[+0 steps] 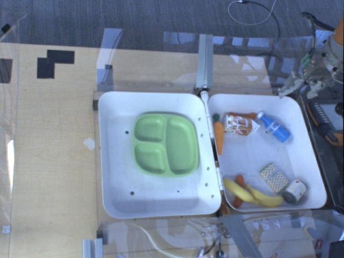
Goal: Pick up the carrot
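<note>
Carrot well apart from tool

Count: 2 white bins. 1 green divided plate, 1 carrot, 2 bananas, 1 blue bottle, 1 snack pouch, 1 patterned pkt, 1 small can.
</note>
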Robot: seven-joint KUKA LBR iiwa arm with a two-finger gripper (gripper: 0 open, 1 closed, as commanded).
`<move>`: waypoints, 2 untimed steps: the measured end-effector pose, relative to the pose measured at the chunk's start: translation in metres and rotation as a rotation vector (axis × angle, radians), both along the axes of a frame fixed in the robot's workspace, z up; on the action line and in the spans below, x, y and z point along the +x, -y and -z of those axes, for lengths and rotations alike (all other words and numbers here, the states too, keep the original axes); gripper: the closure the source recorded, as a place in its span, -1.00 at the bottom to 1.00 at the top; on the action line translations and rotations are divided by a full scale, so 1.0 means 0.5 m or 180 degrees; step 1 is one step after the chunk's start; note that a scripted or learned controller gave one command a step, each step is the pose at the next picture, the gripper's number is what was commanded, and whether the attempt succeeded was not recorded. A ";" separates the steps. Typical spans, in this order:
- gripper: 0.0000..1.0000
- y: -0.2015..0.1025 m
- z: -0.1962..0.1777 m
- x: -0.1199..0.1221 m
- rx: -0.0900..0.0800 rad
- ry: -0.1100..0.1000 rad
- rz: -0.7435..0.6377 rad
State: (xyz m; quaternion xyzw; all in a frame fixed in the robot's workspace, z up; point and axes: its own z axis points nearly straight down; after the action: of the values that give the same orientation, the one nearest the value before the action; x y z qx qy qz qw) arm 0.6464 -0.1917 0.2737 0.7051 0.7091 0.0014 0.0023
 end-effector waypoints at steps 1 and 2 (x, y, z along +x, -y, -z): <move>-1.00 -0.145 0.284 -0.010 0.0005 0.0004 0.0525; -1.00 -0.207 0.309 -0.047 -0.0009 0.0103 0.0751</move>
State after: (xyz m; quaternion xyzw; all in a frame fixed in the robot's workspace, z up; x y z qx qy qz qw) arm 0.6231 -0.0880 0.1190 0.7835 0.6211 0.0115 0.0149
